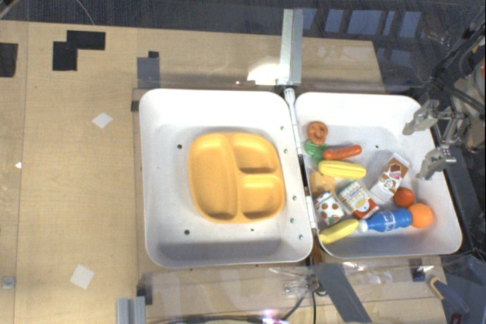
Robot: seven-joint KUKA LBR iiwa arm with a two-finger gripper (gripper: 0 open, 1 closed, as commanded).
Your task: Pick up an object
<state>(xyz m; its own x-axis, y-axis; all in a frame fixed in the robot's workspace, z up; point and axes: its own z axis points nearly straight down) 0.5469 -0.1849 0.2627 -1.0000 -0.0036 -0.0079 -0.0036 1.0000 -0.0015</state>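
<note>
Gripper (430, 142) fingers spread apart above right bin (380, 106); carton (392, 177) labels too small to read.

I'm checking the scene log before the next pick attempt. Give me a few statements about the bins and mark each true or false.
1. The yellow divided tray lies in the left bin. True.
2. The blue bottle stands upright. False: it lies on its side near the right bin's front.
3. The gripper is at the right bin's right rim. True.
4. The orange ball rests on the tray. False: it lies in the right bin, beside the bottle.
</note>
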